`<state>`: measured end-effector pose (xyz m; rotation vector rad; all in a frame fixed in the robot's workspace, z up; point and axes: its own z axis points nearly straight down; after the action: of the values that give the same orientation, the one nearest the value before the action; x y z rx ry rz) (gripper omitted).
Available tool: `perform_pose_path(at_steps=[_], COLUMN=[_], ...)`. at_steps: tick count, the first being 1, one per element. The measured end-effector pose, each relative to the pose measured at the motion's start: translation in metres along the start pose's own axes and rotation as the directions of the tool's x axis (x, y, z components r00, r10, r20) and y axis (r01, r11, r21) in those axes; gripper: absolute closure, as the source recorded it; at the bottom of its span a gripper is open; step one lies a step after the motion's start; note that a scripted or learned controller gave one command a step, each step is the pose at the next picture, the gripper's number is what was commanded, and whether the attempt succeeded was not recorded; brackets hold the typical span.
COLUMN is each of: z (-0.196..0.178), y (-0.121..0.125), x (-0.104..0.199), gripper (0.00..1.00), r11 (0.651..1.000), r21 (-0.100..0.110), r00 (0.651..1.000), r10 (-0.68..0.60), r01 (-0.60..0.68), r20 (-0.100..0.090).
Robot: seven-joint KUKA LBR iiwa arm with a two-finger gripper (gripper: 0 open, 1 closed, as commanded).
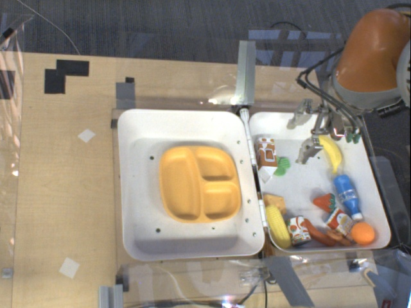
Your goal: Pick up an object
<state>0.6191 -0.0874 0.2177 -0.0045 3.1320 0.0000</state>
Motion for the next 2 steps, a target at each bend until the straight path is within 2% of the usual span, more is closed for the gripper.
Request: perform_pose_path(at_steps=[1, 2], z=[0.09, 0.092], y=[-0.027, -0.067], x=[-0.009, -0.011], gripper=[0.0, 0.0], r11=[0.977, 0.87], r21=[0.0, 0.001], r00=[0.977, 0.87], r10=[0.215, 0.494], r01=[-0.215, -0.494], r20=[-0.006, 0.002])
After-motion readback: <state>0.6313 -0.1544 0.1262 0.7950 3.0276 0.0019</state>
